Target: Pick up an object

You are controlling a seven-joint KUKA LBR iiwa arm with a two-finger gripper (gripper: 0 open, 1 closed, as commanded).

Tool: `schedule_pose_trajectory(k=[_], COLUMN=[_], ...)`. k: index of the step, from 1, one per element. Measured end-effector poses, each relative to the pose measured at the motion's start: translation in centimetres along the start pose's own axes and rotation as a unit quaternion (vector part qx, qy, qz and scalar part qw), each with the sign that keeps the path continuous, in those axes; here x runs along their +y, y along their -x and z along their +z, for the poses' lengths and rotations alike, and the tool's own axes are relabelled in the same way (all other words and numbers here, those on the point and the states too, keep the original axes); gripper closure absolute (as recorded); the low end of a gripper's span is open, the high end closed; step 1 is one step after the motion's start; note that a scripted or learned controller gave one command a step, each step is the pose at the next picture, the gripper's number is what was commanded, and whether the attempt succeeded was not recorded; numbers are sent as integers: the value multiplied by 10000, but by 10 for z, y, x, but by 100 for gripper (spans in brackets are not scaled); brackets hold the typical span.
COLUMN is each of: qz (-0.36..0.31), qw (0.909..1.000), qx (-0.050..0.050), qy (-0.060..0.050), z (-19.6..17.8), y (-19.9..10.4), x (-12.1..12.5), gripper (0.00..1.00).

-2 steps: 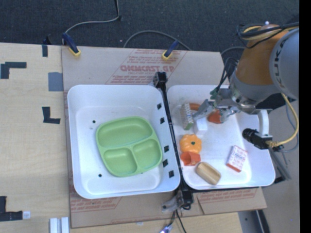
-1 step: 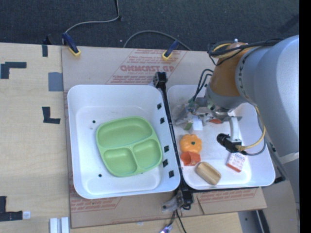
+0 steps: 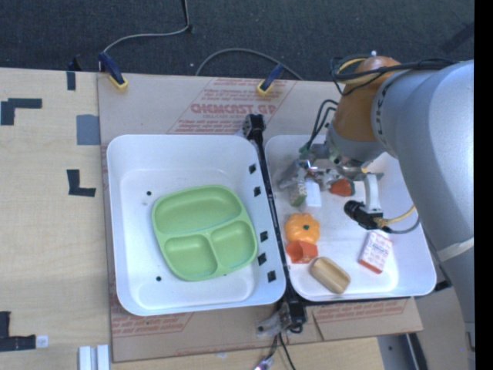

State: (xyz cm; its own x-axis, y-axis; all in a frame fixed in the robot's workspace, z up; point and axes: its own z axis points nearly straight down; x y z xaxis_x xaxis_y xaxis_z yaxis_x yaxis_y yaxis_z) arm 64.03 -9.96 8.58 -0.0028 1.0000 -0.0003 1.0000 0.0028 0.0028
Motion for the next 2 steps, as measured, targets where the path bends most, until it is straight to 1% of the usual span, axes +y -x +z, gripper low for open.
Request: schedule_pose_trajectory(k=[1,2], qz=[-5,0], qw=[10000,10000], qx=[-1,5], qy=[-2,-14], z=[-10,-99], y=[0,-71], x=[0,-36], gripper=[100,100])
